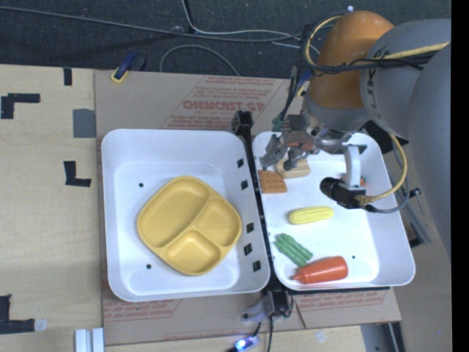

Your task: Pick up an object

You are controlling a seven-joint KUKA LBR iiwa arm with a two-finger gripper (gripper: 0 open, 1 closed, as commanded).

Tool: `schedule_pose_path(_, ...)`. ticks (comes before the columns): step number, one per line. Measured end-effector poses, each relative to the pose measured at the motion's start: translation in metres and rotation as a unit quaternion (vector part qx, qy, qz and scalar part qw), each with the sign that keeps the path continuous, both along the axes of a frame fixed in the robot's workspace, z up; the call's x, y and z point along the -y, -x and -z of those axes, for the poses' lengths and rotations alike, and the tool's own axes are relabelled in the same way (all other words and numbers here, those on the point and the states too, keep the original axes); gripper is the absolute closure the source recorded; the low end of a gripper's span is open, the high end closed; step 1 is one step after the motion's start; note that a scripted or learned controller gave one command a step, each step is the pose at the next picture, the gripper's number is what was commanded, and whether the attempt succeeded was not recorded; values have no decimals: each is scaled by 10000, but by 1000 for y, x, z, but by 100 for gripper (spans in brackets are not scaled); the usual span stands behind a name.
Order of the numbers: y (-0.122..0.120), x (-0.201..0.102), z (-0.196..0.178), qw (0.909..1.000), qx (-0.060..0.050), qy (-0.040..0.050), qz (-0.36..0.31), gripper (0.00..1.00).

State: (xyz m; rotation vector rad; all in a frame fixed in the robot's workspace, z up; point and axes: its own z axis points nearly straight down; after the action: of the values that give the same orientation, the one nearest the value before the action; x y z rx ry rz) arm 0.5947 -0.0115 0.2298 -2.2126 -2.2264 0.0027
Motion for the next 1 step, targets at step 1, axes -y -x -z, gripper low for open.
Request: schedule_pose_path(1, -5, -52, -2, 10000, 8, -1, -3, 100)
